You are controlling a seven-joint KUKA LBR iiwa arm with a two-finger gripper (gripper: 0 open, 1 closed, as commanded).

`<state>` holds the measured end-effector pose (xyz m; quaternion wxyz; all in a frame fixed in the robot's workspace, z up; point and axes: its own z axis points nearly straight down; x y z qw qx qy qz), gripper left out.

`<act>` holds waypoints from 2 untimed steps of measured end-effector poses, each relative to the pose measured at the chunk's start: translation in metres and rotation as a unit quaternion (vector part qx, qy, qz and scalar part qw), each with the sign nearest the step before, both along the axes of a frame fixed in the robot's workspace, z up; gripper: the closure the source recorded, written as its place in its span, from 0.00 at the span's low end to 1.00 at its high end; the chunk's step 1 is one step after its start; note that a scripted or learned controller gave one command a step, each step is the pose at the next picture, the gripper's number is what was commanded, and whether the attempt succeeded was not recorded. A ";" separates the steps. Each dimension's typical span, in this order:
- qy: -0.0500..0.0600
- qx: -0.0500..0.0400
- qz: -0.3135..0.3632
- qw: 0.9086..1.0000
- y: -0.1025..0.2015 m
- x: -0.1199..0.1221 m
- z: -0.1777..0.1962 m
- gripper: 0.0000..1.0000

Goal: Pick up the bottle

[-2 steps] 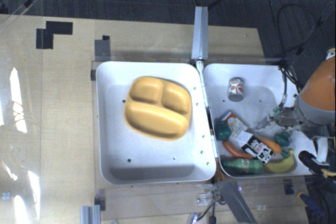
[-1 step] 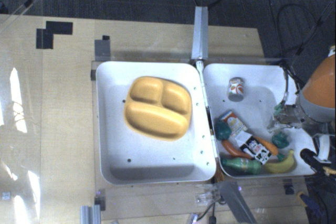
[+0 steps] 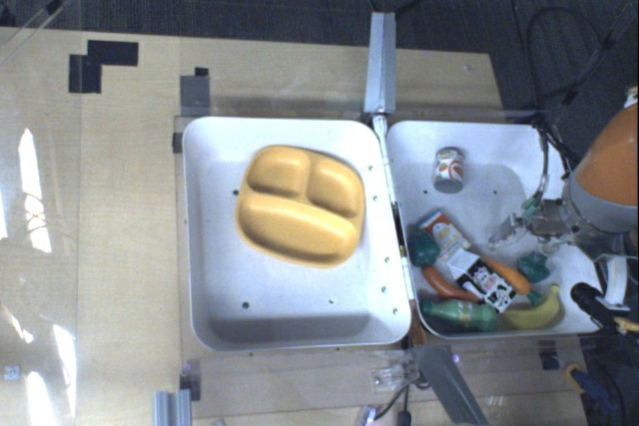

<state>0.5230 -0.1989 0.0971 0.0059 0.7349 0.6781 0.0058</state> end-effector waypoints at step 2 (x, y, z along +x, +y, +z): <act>0.007 0.000 -0.016 1.000 0.000 -0.035 0.022 0.00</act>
